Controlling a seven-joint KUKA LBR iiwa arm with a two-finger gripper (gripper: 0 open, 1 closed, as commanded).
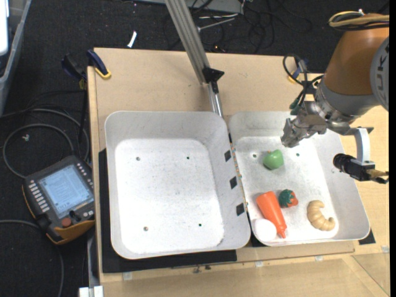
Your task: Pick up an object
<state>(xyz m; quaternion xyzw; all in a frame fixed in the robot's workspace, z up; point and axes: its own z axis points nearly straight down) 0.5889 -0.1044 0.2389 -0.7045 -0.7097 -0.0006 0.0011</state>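
A: Now, arm pose?

B: The arm [356,60] enters from the right, orange band uppermost, wrist angled down and left over the right bin [346,166]. The gripper [291,138] hangs above the bin's rear half, just up and right of the green ball [273,159], not touching it.

A: Finger state?

B: Cannot tell. The fingertips merge into one dark mass; nothing shows between them.

A: Object positions?

B: All lie in the right bin. The green ball sits near the middle. The carrot [272,213] lies toward the front left, with a white object [265,229] touching its lower end. A small red and green item [287,198] sits just right of the carrot. The croissant [320,215] lies at front right.

A: Readable markings?

B: None legible. The pendant [60,193] screen left of the bench is too blurred to read.

A: Obstructions?

B: The arm is cut off by the right edge. The left bin [117,166] overlaps the right bin's left rim.
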